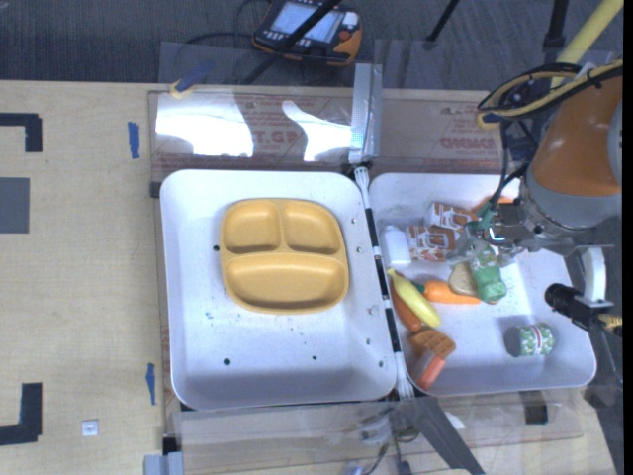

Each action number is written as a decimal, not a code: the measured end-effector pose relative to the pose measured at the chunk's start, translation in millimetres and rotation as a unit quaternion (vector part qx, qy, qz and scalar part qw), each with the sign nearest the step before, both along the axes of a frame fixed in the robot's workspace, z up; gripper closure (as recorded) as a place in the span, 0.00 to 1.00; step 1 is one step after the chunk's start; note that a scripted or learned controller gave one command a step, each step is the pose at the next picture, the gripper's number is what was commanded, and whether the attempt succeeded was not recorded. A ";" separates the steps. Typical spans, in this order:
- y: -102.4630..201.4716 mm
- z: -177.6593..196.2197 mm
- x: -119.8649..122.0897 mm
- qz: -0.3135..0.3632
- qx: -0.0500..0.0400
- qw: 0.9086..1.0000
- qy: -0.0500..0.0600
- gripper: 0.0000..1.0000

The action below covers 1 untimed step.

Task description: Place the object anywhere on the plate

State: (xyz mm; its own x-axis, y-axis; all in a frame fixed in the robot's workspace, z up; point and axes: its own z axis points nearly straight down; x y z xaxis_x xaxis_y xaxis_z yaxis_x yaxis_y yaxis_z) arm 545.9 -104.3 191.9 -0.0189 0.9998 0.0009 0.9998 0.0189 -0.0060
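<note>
A yellow plate (285,253) with three compartments lies in the left bin (188,295), towards its back. My gripper (489,243) hangs low over the middle of the right bin (564,364), reaching in from the right. Right below it lies a small green object (490,283), beside a tan round piece (462,279). Whether the gripper touches the green object is hidden by the wrist.
The right bin also holds a banana (416,300), a carrot (450,293), a brown and orange toy (431,354), a green-labelled can (531,340), a white bottle (396,246) and a red-and-white pack (442,231). A metal divider (374,255) separates the bins.
</note>
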 end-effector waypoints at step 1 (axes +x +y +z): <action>56.9 -10.3 47.4 0.034 -0.001 0.999 -0.001 1.00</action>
